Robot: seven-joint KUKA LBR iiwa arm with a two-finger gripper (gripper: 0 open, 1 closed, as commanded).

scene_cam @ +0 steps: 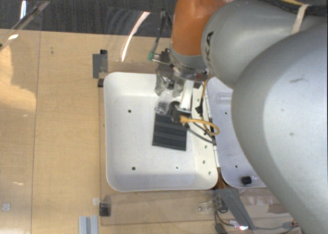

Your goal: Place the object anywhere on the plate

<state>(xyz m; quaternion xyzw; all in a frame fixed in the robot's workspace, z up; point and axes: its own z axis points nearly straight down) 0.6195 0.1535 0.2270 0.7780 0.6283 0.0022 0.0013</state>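
1. Over the left bin [120, 169], the gripper [171, 105] hangs at the end of the grey arm [271, 89], which comes in from the right and covers much of the right side of the view.
2. The gripper's lower end sits right at the upper edge of a dark ribbed block [169, 133]; from this angle I cannot tell whether the gripper is closed on the block, merely touching it, or just above it.
3. The block is a flat, dark grey rectangle with ridges along its length. It lies in the middle of the left bin, tilted a little, with its upper end under the gripper.
4. A yellow cable [200, 123] loops out from the gripper body toward the right, passing just beside the block's upper right corner.
5. Above the gripper is the arm's orange band [189, 17], rounded and glossy.
6. The left bin is white and shallow with a few small dark dots on its floor.
7. The right bin [225, 125] lies just beside it, mostly hidden by the arm; a small dark thing [246, 180] rests near its lower edge.
8. Both bins sit on a light wooden bench [51, 140].
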